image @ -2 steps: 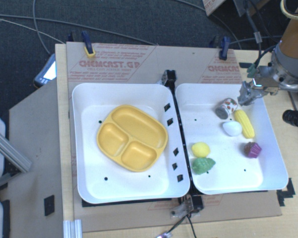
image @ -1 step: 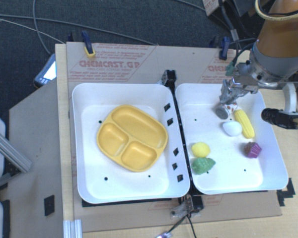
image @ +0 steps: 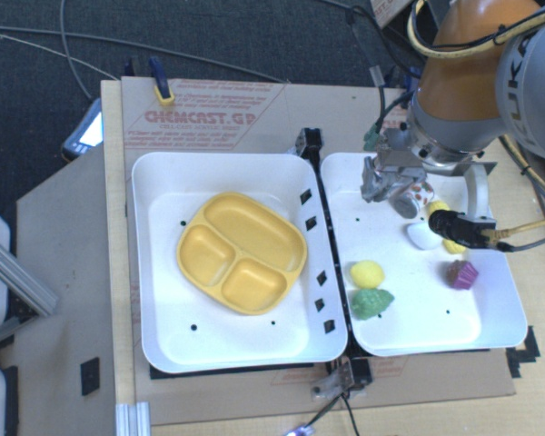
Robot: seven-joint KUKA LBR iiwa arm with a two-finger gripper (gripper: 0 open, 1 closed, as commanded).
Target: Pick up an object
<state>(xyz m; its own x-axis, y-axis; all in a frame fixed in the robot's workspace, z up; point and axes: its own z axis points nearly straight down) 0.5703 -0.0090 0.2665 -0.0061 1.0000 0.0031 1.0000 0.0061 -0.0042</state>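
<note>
My gripper point(image: 391, 189) hangs over the far part of the right bin point(image: 490, 330), below the arm's orange band. Just to its right lie a white object point(image: 423, 236) and a yellow object point(image: 443, 218), partly hidden by a black part of the arm. A yellow ball point(image: 367, 273) and a green leafy piece point(image: 371, 303) sit close together near the bin's left wall, nearer the front than the gripper. A small purple object point(image: 463, 274) lies toward the right side. I see nothing held in the gripper.
The left bin point(image: 154, 271) holds a yellow divided plate point(image: 242, 252). A black divider with clips point(image: 320, 243) runs between the bins. Cables point(image: 518, 234) trail from the arm over the right bin's right edge.
</note>
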